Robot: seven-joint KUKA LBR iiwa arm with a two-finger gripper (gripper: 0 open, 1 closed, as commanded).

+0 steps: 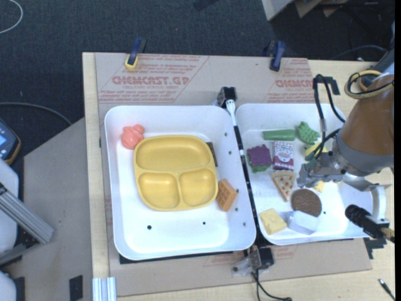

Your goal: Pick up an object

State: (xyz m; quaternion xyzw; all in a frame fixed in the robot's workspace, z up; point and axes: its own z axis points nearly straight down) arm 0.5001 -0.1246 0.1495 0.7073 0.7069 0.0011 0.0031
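Pincer [311, 175], its open-or-closed state impossible to tell, hangs low in the right bin [263, 115] just above the brown cookie [306, 201] near that bin's front edge. Crowding is the risk, I judge: a descent could nudge the pizza slice [284, 183] or white block [302, 222] beside it. Two bins; the right holds about eight small items, the left bin [119, 168] one yellow tray [172, 171], one pink toy [132, 136], one waffle [226, 195].

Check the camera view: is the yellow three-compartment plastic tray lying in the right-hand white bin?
No, the yellow three-compartment plastic tray lies in the left-hand white bin.
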